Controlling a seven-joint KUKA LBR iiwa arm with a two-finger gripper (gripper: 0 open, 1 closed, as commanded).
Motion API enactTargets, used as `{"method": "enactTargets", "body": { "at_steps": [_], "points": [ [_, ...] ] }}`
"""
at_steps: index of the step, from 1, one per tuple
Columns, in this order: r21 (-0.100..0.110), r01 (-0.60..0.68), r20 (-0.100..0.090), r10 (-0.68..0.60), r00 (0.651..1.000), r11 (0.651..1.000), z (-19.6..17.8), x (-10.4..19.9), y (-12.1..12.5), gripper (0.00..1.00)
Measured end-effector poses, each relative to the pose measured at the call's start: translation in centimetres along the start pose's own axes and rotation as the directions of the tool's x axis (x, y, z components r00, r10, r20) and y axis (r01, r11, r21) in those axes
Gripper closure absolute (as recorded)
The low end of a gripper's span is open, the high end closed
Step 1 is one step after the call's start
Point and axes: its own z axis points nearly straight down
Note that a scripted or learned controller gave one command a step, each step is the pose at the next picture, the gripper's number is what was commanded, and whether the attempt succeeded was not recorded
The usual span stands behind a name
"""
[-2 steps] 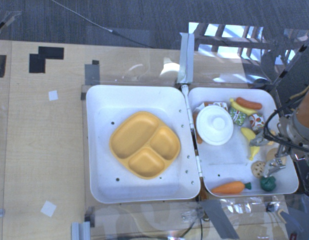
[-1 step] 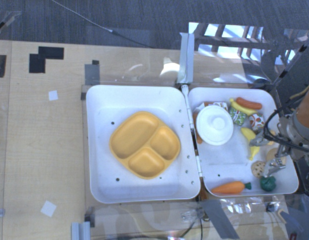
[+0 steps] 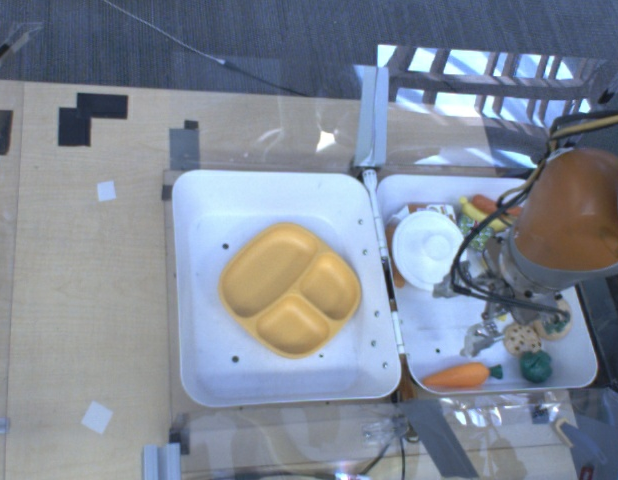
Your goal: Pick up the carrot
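Carrot (image 3: 456,375) lengthwise left-right, tip left.

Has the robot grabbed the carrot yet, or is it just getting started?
Not yet. The carrot lies untouched at the near edge of the right bin. The gripper hangs just above and right of it, holding nothing. Descending, gripping and lifting all remain.
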Motion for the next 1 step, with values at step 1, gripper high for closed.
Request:
{"method": "enactTargets", "body": {
  "at_steps": [1],
  "points": [
    [0.004,-0.218,0.002,0.218,0.976,0.976,-2.3,2.02,-6.31,0.0]
  ]
}}
